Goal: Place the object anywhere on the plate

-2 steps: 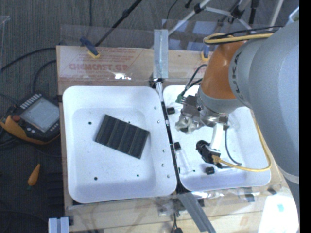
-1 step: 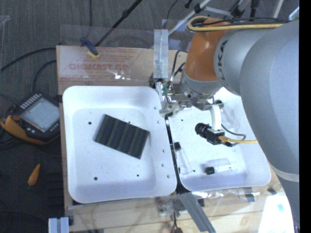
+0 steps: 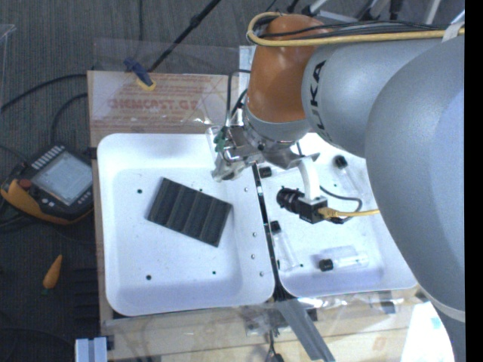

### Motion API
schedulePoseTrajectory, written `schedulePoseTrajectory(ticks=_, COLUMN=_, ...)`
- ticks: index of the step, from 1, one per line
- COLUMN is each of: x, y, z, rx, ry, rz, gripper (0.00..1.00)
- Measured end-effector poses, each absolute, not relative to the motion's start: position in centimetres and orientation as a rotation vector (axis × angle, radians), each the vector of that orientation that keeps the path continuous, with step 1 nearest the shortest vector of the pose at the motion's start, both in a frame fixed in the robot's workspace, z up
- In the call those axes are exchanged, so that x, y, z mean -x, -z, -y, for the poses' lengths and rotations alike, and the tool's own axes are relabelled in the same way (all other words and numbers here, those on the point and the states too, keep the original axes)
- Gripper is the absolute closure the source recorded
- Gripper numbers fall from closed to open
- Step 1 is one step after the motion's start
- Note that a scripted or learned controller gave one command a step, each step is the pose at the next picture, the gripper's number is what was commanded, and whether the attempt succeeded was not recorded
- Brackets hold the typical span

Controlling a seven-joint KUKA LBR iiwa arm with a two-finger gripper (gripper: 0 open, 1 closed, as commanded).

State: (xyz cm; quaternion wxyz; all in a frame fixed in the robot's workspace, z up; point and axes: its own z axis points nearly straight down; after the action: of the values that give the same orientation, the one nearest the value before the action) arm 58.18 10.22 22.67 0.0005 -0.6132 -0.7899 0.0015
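Grey arm (image 3: 392,104) fills my view; pincer (image 3: 226,157) state I cannot tell, so I'd steer slowly toward the black plate (image 3: 189,211).

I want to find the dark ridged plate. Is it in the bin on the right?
No, the plate lies flat in the left bin, well apart from the right bin.

Two bins sit side by side — a ribbed plate (image 3: 189,212) lies in the left bin (image 3: 121,277), the gripper (image 3: 226,161) hanging over that bin's back-right corner.
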Motion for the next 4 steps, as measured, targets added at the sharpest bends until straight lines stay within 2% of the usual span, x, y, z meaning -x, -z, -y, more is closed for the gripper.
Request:
schedulePoseTrajectory(ticks=1, x=-59.9, y=-27.5, z=-15.5, rx=1.101, ry=-0.001, rz=2.943, gripper=1.0)
schedulePoseTrajectory(ticks=2, x=-61.2, y=-40.2, z=-17.4, rx=0.159, ry=0.002, rz=3.142, gripper=1.0)
schedulePoseTrajectory(ticks=3, x=-65.8, y=-29.2, z=-22.0, rx=-0.358, ry=0.002, rz=3.123, gripper=1.0)
schedulePoseTrajectory(ticks=4, x=-59.9, y=-28.4, z=-23.3, rx=-0.546, ry=0.001, rz=3.096, gripper=1.0)
